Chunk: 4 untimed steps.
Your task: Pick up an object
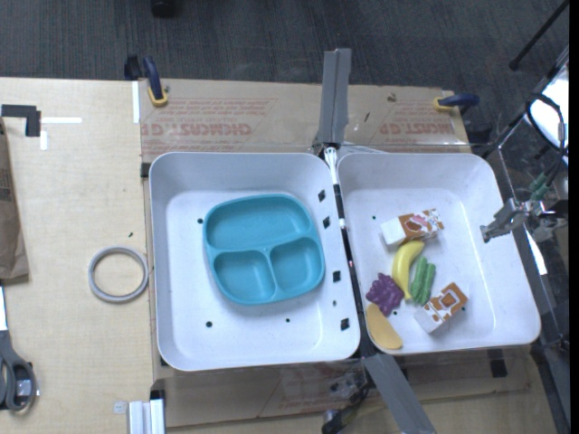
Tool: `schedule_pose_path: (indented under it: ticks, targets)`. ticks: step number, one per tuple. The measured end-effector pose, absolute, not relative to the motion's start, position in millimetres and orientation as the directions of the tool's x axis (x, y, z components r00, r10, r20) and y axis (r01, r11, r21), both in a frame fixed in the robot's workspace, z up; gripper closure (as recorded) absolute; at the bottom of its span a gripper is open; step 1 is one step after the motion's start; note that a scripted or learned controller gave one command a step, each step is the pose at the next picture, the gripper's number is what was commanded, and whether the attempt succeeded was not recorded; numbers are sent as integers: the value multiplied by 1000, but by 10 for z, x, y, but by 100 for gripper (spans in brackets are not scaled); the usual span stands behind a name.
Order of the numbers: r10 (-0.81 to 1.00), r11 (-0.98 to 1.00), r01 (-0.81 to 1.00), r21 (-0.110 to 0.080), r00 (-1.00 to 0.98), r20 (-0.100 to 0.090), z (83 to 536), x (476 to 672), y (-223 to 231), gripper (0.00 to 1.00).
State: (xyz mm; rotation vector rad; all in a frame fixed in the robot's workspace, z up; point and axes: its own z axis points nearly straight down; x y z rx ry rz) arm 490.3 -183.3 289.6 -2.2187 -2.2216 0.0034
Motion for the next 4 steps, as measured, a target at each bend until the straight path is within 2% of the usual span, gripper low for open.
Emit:
schedule_pose_path:
  ticks: [1, 2, 3, 4]
  targets:
    - [928, -374, 928, -7, 374, -1, 1852, 4822, -1844, 0]
    - [1000, -29, 1000, -4, 29, 0, 1199, 5456, -1282, 0]
    - [1000, -29, 1000, -3, 29, 0, 1200, 5456, -1285, 0]
    - [995, 102, 995, -3, -102, 1, 908, 4874, -1246, 0]
